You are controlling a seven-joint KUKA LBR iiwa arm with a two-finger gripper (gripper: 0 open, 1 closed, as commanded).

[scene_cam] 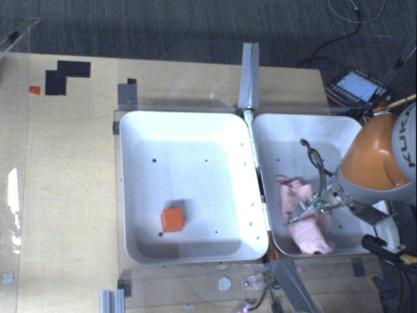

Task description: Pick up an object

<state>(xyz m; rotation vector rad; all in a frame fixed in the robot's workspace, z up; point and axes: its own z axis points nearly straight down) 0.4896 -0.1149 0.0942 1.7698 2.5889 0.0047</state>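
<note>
A wooden counter carries two shallow white bins side by side, seen from above at a slant. Near the counter's far left corner lie black patches and a small orange marker. The left bin holds one orange block, sitting toward its near left corner, well apart from everything else. A grey metal post rises at the far edge where the two bins meet. In the right bin, a pink cloth-like object lies crumpled from the middle to the near edge. The pincer is down on that pink object, its thin fingers resting against the fabric; whether they are spread or pressed together cannot be told from this angle, nor whether any fabric sits between them. A dark cable curls just beyond it. The arm's orange band fills the bin's right side.
</note>
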